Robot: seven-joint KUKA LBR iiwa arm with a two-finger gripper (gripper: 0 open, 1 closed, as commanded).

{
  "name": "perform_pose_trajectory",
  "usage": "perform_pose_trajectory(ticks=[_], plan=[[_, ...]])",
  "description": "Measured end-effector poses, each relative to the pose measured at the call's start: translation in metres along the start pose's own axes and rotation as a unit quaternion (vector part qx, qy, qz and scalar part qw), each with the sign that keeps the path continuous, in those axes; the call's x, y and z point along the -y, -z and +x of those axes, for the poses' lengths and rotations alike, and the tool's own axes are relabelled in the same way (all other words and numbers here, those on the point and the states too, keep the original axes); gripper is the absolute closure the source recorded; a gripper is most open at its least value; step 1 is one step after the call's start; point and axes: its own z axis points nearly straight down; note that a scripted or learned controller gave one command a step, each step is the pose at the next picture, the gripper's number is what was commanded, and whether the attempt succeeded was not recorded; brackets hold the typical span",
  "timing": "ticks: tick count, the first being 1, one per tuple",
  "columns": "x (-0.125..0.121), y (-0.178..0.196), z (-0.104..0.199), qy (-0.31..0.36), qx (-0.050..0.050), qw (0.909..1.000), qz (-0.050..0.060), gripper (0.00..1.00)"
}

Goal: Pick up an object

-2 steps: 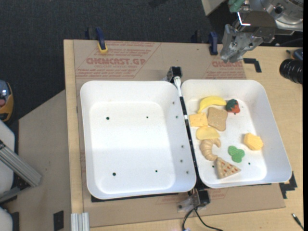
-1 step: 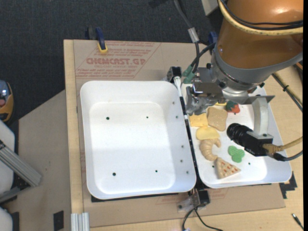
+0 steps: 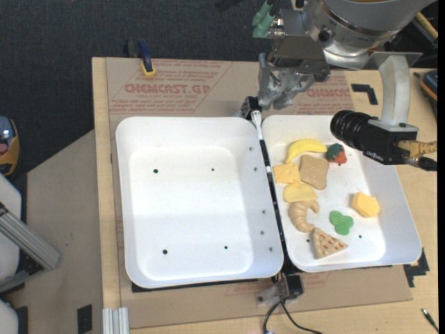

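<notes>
The 2 white bins [image 3: 198,134] lie side by side, and the toy foods all lie in the right one. The gripper [image 3: 277,92] hangs above the far end of the divider; its state I cannot tell. The banana [image 3: 306,147] lies nearest, below and right of it, apart.

Red print "CHEMCAST GP" on the brown board [image 3: 182,82] under the bins, left of the gripper [image 3: 278,92] and level with its fingers; smaller red line below it, too small to read. More red lettering of the same kind on the board just right of the fingers, partly covered by the arm, not readable.
</notes>
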Motion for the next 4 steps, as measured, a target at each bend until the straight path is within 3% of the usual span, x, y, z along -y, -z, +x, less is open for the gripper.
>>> perform_pose_trajectory(ticks=[1, 2, 3, 4], plan=[[-0.033, -0.135, 0.027, -0.003, 0.006, 0.9999, 0.015, 1.00], [-0.024, -0.224, 0.065, -0.002, 0.005, 0.9999, 0.014, 1.00], [-0.008, -0.202, 0.064, -0.003, 0.003, 1.0000, 0.008, 1.00], [-0.001, -0.002, 0.065, -0.003, -0.001, 1.0000, -0.001, 1.00]])
